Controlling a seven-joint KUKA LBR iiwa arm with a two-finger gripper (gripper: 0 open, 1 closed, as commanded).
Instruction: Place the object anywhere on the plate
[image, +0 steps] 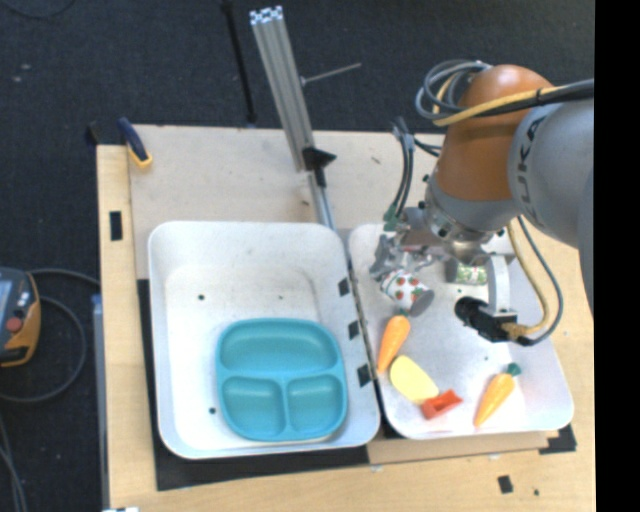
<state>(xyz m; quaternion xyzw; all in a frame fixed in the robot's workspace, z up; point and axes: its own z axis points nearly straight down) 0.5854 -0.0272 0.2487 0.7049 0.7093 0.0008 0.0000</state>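
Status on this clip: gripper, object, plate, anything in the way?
Gripper low in right bin, above a small white-and-red object; hold unconfirmed. Blue plate sits in left bin. Carrots and yellow piece lie nearby.

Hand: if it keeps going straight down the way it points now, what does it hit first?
Probably the small white toy with red spots sitting right under the hand, in the right bin. Depth is unclear from this slanted view, so it may already be touching.

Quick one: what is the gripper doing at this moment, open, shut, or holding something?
Gripper: cannot be told; it sits low over the right bin, right above a small white object.
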